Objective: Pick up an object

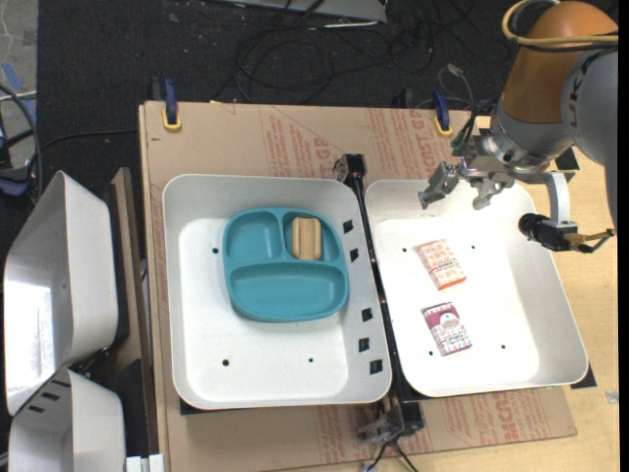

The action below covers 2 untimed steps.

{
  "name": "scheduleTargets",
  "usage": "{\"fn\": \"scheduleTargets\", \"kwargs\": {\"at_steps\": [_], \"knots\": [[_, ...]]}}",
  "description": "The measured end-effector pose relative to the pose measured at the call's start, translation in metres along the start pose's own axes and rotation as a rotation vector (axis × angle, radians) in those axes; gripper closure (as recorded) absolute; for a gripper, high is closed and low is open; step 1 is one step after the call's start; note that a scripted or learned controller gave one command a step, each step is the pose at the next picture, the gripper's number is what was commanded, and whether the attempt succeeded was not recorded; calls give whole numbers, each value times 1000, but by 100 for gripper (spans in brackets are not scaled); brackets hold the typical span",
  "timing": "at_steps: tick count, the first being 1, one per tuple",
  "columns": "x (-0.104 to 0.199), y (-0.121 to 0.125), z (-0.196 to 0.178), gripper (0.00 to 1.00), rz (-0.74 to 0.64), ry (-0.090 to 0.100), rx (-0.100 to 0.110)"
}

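While the gripper point(459, 191) hangs over the far edge of the right bin point(550, 362), its fingers point(433, 191) stand spread apart with nothing between them. 2 small packets lie in that bin, one point(439, 264) nearer the gripper, the other point(447, 328) below it. A teal tray point(275, 288) in the left bin point(197, 362) holds a tan block point(307, 239).

My arm comes in from the right side of the view, the orange band bulging up top with the grey wrist just below it. My gripper point(458, 193) hangs off the wrist pointing down and a bit left. My two fingers point(433, 189) are spread well apart, nothing between them. A black cable loops off to the right.
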<state>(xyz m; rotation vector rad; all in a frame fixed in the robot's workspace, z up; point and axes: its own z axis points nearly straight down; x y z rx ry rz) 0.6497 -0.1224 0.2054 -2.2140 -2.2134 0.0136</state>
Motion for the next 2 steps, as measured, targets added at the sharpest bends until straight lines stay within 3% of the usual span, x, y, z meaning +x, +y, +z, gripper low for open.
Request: {"fn": "scheduleTargets", "kwargs": {"at_steps": [1,2], "knots": [[0,3,-9,0,-2,-2,-14],[8,3,51,0,-4,-2,-11]]}}
